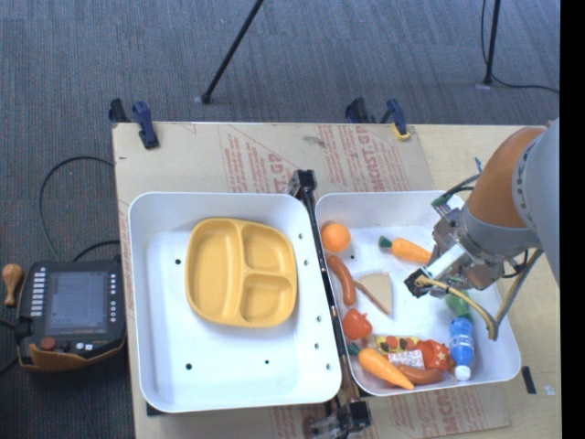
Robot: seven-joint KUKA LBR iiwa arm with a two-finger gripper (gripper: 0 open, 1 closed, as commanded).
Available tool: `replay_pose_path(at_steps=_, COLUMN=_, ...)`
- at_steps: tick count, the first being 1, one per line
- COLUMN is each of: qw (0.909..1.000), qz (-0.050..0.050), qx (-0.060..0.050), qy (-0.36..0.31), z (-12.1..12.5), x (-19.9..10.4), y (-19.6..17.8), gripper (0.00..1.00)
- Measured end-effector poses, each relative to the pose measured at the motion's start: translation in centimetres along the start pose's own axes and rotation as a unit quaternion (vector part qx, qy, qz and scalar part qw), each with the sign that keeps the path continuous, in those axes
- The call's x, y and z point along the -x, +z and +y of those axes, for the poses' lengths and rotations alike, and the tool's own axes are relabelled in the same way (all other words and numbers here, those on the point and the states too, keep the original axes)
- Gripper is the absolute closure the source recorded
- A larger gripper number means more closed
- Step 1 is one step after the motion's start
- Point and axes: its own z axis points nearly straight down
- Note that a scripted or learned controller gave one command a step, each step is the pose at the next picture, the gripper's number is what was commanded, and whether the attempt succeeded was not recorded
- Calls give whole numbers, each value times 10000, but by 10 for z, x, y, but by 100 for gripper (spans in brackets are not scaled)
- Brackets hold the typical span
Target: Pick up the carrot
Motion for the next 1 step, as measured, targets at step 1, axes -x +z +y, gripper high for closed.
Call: replay_pose_path(at_steps=1, qw=10000, qz=8, qx=9, qy=9, z=1, x=0, y=-1, gripper=0)
